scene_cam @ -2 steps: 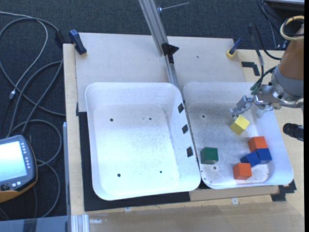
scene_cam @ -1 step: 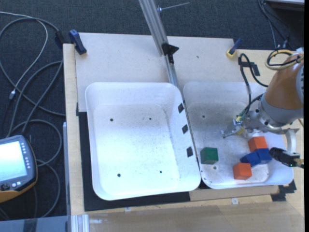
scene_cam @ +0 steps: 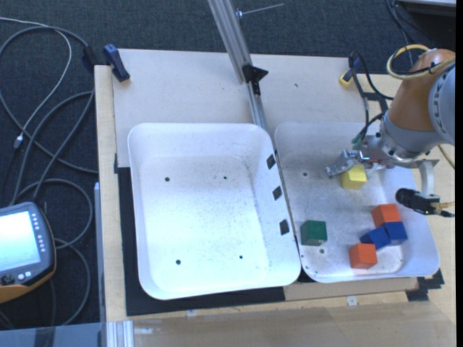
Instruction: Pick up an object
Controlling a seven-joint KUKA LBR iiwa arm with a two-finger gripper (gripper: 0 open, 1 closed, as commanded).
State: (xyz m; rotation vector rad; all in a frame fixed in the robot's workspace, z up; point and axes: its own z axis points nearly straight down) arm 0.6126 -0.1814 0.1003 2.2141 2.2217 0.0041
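Several small blocks lie in the right bin point(scene_cam: 311, 150). A yellow block point(scene_cam: 354, 178) sits in its upper middle, directly under and touching the tip of my gripper point(scene_cam: 352, 163), which reaches in from the right on the grey arm point(scene_cam: 412, 121). A green block point(scene_cam: 313, 232) rests near the bin's left wall. An orange block point(scene_cam: 385, 213), two blue blocks point(scene_cam: 395, 230) point(scene_cam: 375, 238) and an orange-red block point(scene_cam: 363, 255) cluster at the lower right.
The left bin point(scene_cam: 145, 139) stands beside the right one, their walls meeting along a strip with black clips point(scene_cam: 276, 192). A metal pole point(scene_cam: 230, 27) slants over the bench at the back. A black connector point(scene_cam: 414, 200) hangs off the arm above the orange block.
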